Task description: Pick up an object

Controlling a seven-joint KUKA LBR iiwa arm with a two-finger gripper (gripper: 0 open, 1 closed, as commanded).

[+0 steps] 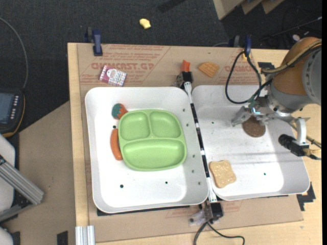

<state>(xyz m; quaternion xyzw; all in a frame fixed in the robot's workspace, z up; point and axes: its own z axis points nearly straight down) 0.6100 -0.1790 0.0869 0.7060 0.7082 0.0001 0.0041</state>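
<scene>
My gripper (252,115) hangs low in the upper middle of the right bin (265,180), reaching in from the right. Right beneath it lies a flat round brown disc (254,129), partly covered by the gripper's tip. A tan square cracker (223,173) lies near the right bin's front left corner. In the left bin (97,162) a green divided plate (152,139) sits in the middle. An orange sausage-shaped piece (116,144) lies along the plate's left edge, and a small teal and red object (119,110) sits at its upper left.
On the cardboard behind the bins lie an orange waffle-like cracker (208,69) and a pink patterned packet (113,75). A black cable (232,78) loops from the back edge to the wrist. A black part of the arm (292,145) juts over the right bin's right side.
</scene>
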